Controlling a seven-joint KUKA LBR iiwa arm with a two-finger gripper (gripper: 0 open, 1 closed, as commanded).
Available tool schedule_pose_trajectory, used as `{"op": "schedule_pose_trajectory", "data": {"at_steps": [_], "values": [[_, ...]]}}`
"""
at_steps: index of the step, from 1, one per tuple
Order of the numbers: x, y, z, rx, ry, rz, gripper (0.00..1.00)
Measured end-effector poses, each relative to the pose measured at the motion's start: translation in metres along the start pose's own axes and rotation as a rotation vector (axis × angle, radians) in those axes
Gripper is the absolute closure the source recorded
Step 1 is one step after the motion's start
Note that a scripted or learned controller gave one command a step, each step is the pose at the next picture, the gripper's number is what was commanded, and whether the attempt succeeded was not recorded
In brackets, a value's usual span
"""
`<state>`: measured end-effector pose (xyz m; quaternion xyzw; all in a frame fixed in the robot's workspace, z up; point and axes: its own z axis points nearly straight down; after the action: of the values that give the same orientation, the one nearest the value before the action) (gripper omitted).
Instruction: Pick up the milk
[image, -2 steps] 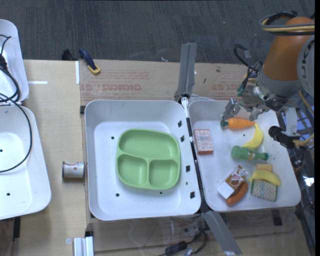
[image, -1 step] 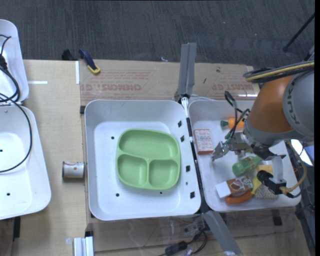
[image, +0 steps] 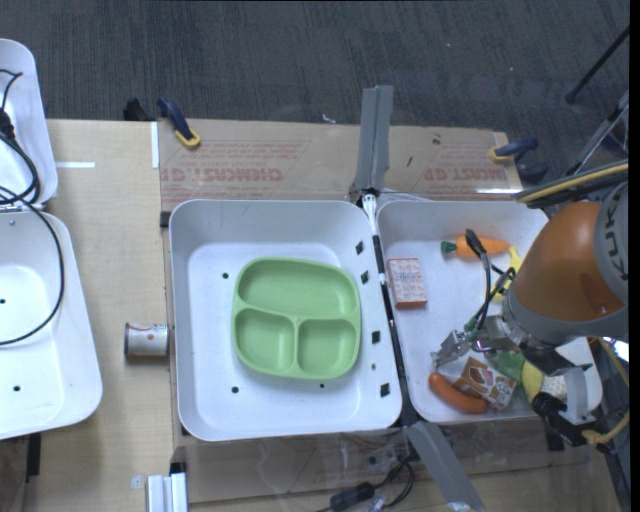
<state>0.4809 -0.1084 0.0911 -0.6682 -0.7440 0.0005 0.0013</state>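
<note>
Dark carpet was seen behind a wooden bench (image: 110, 250) on which two shallow white bins were set side by side. The left bin (image: 200, 330) was occupied by a green divided plate (image: 297, 318), which lay flat near its middle. The right bin (image: 420, 240) was reached into by the grey arm (image: 575, 270) with its orange band, which had been brought in from the right. The gripper (image: 462, 347) was seen low in that bin, at its near right part, above a small packet (image: 487, 382) with brown and white print. Whether the fingers were closed or apart could not be told. Just beside the packet, at the bin's near edge, an orange sausage-shaped toy (image: 457, 393) was found. A toy carrot (image: 478, 246) lay toward the far side. The milk (image: 406, 282), a small pink and white carton, lay flat near the left wall of the right bin, well apart from the gripper. A small can (image: 147, 340) was left on its side on the bench.
</note>
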Motion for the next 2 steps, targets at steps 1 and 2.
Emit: {"op": "schedule_pose_trajectory", "data": {"at_steps": [1, 2], "values": [[0.020, -0.001, -0.100, -0.003, -0.002, -0.262, 0.00], [-0.027, -0.007, -0.003, 0.001, 0.000, -0.167, 0.00]]}}
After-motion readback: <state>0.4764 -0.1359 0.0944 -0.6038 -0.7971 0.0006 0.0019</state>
